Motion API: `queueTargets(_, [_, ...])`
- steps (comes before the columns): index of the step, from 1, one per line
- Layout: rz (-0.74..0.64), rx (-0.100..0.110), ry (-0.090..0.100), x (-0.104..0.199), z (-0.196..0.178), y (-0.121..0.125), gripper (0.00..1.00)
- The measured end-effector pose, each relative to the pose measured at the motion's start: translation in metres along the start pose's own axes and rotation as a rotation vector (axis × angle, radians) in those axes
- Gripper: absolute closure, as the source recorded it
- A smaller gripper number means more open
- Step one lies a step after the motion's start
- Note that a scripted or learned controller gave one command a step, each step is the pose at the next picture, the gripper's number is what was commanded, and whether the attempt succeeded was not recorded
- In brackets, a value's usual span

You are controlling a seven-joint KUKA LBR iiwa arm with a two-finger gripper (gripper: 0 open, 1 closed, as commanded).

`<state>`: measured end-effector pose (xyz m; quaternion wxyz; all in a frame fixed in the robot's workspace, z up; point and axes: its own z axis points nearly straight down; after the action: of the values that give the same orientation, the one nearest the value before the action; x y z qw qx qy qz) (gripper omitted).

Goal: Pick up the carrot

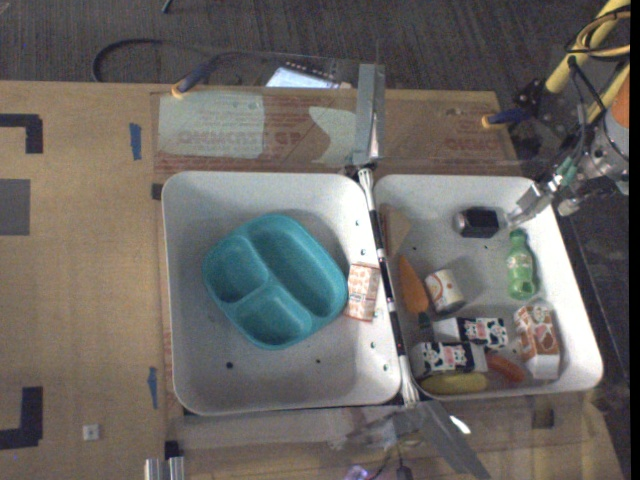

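Observation:
The carrot (412, 284) is a slim orange piece lying lengthwise near the left wall of the right bin (580, 298), just left of a small can (445, 290). My gripper (548, 206) hangs over the bin's upper right corner, far from the carrot, above and right of a black object (480, 221) and a green bottle (519, 268). Its fingers stand apart, open, with nothing between them.
The right bin also holds two cow-print cartons (470, 331), a banana (455, 382), a sausage (507, 368) and a juice box (538, 334). The left bin (190, 208) holds a teal divided plate (275, 280) and a snack packet (363, 292).

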<state>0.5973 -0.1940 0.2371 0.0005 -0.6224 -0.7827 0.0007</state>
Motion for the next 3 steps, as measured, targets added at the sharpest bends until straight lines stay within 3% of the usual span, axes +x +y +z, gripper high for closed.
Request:
queueTargets(1, [-0.559,-0.008,-0.005,0.063,0.116,-0.007,0.00])
queueTargets(2, [-0.605,-0.003,-0.001,-0.011,0.088,0.003,0.00])
queueTargets(3, [-0.980,-0.004,-0.001,-0.022,0.042,-0.034,0.00])
